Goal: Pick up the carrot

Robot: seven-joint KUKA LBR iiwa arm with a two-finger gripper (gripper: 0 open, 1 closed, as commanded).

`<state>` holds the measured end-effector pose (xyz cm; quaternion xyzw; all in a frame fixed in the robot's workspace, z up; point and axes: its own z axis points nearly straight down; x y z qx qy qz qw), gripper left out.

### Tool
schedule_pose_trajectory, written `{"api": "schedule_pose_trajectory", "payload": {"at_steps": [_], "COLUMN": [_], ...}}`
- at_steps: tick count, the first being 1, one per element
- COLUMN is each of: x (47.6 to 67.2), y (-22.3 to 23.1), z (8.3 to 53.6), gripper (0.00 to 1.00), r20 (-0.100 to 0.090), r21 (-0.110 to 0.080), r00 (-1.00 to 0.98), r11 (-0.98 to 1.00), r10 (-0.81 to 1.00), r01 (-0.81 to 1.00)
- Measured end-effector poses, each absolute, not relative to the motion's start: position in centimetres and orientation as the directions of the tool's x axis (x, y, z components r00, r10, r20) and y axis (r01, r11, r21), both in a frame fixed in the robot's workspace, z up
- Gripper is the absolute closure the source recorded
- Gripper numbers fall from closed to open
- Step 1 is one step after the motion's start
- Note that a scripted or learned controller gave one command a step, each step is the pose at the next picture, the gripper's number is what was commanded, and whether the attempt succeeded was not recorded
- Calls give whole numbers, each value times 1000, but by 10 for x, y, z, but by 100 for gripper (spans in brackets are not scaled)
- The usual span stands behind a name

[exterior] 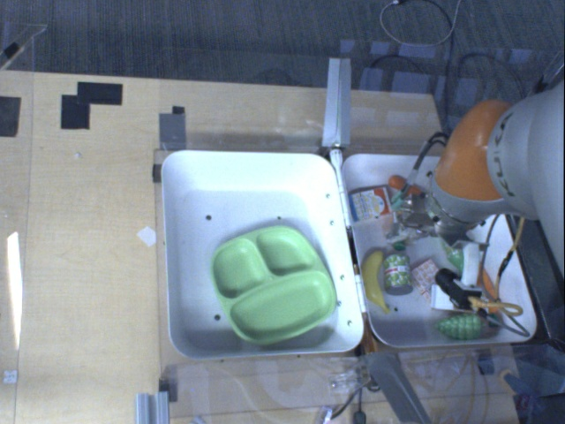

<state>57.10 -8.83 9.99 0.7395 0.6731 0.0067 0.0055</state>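
Approach step: gripper (pixel 408 222), finger state cannot be told, hangs over the right-frame bin (pixel 375 168); next, locate carrot (pixel 398 183).

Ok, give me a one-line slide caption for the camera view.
KUKA arm's end effector lowered into the cluttered right bin beside a banana; green divided plate in the left bin.

No lettering, brand or number can be read anywhere on the worktop (pixel 88 263). A small carton (pixel 368 204) in the right bin (pixel 388 329) carries blue and red printing, too blurred to make out. A round green-labelled container (pixel 397 272) beside the banana (pixel 374 279) shows pale marks, equally illegible. Black patches (pixel 88 102) on the worktop bear no characters.
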Motion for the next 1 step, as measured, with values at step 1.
{"api": "schedule_pose_trajectory", "payload": {"at_steps": [1], "x": [648], "y": [-57], "z": [175], "gripper": [100], "r20": [-7], "r21": [-33], "r00": [331], "r11": [-331], "r10": [944], "r01": [943]}}
